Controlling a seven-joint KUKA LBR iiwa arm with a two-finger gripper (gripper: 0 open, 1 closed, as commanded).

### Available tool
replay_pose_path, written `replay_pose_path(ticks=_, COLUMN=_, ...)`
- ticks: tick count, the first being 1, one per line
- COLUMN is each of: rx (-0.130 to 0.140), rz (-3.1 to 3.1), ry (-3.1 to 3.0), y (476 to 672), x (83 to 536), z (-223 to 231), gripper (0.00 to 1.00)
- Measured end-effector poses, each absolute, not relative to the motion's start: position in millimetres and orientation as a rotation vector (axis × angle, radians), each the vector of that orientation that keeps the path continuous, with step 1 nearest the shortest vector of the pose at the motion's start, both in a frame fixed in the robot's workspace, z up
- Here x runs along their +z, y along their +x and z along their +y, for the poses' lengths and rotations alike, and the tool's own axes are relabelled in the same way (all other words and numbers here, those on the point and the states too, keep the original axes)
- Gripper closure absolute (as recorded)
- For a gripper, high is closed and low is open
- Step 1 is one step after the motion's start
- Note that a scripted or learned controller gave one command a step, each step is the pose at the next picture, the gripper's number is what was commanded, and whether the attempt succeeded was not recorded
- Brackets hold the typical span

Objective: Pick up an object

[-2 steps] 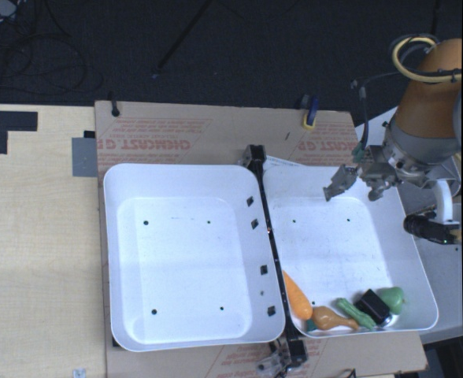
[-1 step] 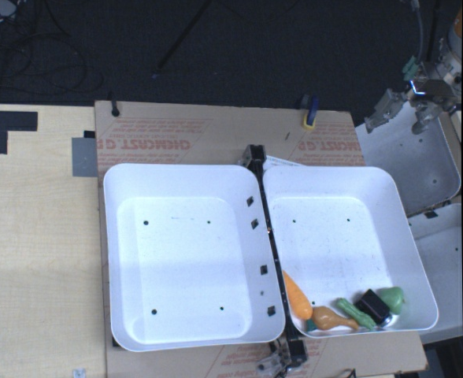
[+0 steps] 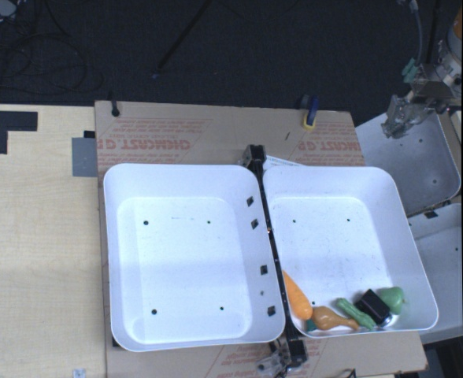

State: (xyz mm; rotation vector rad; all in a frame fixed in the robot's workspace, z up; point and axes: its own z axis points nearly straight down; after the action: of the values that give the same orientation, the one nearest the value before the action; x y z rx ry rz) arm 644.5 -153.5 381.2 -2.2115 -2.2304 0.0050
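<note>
Left bin (image 3: 129,211) first: bare white floor, a few dark dots, nothing to grab there. Across the black divider (image 3: 267,242) into the right bin (image 3: 389,211), and here's the whole field of targets, jammed into the near corner. An orange carrot-shaped piece (image 3: 296,294) lies along the divider wall, a tan lump (image 3: 331,318) just beside its lower end, then a green strip (image 3: 356,312), a black block (image 3: 373,306) lying over it, and a green rounded piece (image 3: 392,296) near the right wall.

Now the trouble. Everything touches or overlaps, so a descent here could well land on two things at once and squeeze neither. The carrot hugs the divider and the others sit where floor curves up into wall, so a finger may strike plastic before it gets around anything. The black block rests on the strip and could slide off when nudged.

Far right, top corner: the gripper (image 3: 397,120) hangs high above the bench, well apart from the pile, outside the bin. It is small and grey-on-grey; I cannot tell whether the fingers are apart or together. Nothing is visibly between them.
</note>
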Motion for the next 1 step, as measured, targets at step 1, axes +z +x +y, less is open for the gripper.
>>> replay_pose_path(ticks=1, rx=-0.01, rz=-2.236, ry=-2.226, y=643.8, x=522.1, z=-172.0, gripper=1.0)
